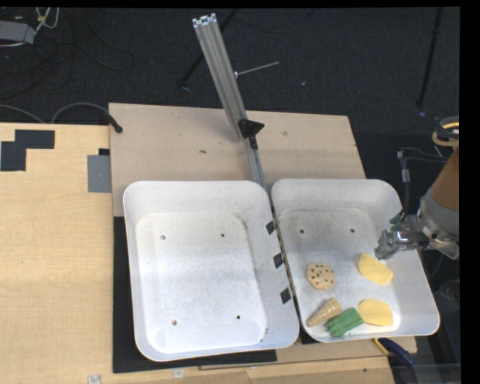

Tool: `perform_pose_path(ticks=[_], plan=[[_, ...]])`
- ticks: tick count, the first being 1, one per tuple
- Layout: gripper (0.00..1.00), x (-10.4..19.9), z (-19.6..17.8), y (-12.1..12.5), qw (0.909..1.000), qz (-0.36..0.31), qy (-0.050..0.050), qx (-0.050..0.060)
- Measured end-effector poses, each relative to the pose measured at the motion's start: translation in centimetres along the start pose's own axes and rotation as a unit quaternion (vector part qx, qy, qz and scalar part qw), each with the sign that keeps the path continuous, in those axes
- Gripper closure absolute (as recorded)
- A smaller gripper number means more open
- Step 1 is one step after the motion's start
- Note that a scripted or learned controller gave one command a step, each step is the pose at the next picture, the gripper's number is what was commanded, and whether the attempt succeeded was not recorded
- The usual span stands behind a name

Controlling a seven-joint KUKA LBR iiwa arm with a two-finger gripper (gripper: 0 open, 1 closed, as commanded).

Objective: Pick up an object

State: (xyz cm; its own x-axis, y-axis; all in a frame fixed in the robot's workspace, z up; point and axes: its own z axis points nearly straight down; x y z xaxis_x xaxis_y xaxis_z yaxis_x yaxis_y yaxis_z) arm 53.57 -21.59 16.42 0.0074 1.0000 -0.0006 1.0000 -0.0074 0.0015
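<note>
The arm (450, 195) is cut off at the right edge. Its end effector (390, 244) hangs above the right bin (337, 196), just beside a yellow piece (375, 270); I cannot tell its grip state.

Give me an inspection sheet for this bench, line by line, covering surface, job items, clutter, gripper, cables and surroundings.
Surface: two white bins side by side; left bin, right bin.
Job's things: in the right bin, cookie, two yellow pieces, cone, green piece.
Clutter: nothing seen.
Gripper: gripper at the right bin's right rim, above the upper yellow piece; nothing seen between its fingers.
Cables: cables on the dark floor.
Surroundings: aluminium bar slanting behind the bins.
</note>
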Motion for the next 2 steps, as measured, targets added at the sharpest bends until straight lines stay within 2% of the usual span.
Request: perform_pose_path(ticks=[1,2], plan=[[1.00,0.6,-4.7,-0.5,1.0000,-0.004,0.000,0.000],[1.00,0.0,-11.0,-0.4,1.0000,-0.004,-0.001,-0.002]])
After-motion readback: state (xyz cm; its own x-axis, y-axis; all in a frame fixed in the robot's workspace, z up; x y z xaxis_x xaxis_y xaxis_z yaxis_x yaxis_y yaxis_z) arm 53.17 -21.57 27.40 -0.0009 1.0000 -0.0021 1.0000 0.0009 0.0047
